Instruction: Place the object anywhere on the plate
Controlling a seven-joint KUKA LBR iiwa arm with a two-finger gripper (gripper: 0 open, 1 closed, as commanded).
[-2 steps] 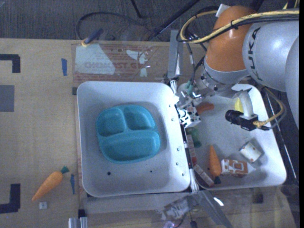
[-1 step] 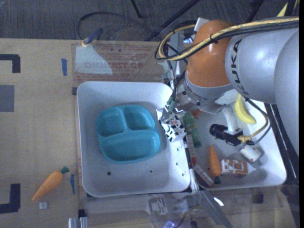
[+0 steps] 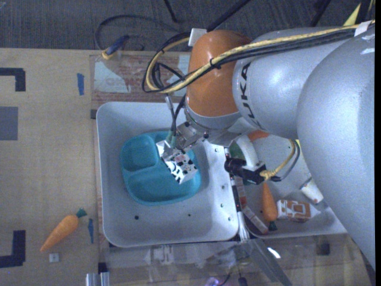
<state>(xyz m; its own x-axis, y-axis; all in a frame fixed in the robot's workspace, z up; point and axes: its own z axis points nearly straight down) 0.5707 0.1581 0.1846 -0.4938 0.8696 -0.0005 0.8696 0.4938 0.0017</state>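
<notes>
Centrally, we see the gripper (image 3: 177,155) over the teal plate (image 3: 143,168) in the left bin (image 3: 113,177), fingers clamped on a black-and-white toy (image 3: 181,167).

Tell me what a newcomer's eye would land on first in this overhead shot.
The big grey arm with its orange band dominates the right and top, reaching down into the left white bin. There the teal divided plate stands out, with a black-and-white spotted object at its right edge under the gripper. A toy carrot lies on the bench, left of the bin.
</notes>
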